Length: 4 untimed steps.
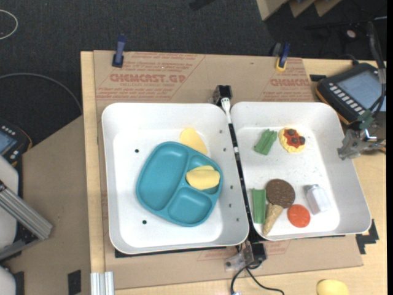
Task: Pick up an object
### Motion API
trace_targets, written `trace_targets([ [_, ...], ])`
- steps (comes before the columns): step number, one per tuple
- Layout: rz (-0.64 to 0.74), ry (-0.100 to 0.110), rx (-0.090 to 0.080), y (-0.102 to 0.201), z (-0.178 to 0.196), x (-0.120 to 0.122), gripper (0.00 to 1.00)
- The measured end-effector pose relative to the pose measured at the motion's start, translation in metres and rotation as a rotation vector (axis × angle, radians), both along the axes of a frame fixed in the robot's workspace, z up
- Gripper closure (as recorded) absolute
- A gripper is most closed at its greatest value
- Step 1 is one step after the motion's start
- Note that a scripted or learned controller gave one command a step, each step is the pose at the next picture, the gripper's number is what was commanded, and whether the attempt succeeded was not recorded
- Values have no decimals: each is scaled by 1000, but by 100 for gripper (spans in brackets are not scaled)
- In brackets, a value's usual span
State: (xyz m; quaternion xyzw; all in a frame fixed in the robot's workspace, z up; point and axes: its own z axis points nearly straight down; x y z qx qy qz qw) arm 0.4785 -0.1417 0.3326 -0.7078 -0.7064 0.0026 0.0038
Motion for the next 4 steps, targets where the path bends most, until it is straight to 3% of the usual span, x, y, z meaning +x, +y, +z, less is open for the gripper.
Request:
trace_targets([
  [1, 4, -31, -7, 10, 188, 1, 100],
  [2, 0, 4, 1, -2, 56, 0, 100],
  [3, 5, -28, -6, 19, 197, 1, 100],
  [4, -1, 1, 0, -3, 87, 0, 100],
])
